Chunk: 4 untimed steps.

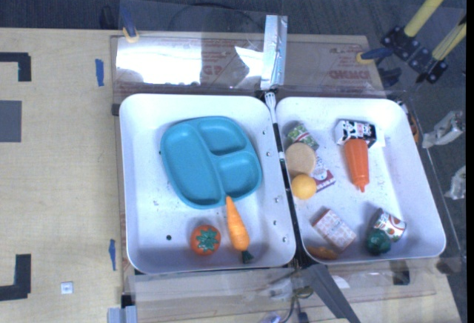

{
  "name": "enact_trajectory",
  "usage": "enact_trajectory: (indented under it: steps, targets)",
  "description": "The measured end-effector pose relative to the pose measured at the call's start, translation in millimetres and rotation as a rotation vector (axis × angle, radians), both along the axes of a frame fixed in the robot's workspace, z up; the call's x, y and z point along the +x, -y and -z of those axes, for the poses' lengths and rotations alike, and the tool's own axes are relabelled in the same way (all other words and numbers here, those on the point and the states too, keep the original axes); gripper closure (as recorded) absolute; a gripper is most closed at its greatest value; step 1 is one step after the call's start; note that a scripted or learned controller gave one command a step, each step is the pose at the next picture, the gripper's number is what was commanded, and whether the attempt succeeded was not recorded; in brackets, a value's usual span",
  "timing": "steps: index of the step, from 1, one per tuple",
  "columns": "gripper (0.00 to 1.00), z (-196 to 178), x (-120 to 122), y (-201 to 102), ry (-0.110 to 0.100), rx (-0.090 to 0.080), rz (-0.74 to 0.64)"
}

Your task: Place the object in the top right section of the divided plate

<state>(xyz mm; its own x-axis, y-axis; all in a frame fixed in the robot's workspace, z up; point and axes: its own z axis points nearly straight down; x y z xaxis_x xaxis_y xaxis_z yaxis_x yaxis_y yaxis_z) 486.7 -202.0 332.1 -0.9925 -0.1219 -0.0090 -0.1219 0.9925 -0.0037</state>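
Observation:
A blue divided plate (211, 162) lies tilted in the left white bin (141, 166); nothing lies in its three sections. Just below the plate's lower rim lies a small orange carrot (236, 224), and a red tomato (205, 238) sits to the carrot's left. In the right bin (415, 188) a larger carrot (357, 162) lies below a black-and-white milk carton (355, 130). A tan round item (300, 158) and a yellow lemon (303, 187) sit near the wall between the bins.
The right bin also holds a green-labelled can (299, 133), a small packet (324, 179), a checked box (335, 229) and a tipped can with a green end (384, 232). A yellow-handled clamp (415, 47) stands at the upper right, outside the bins.

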Motion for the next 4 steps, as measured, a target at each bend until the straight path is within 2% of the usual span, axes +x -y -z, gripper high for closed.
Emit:
enact_trajectory:
  steps: [1, 3, 4]
  targets:
    - [0.0, 2, 17, 22, -0.003, -0.001, -0.501]
    - [0.0, 2, 17, 22, -0.003, -0.001, -0.502]
    - [0.0, 144, 25, 19, -0.011, 0.004, -0.881]
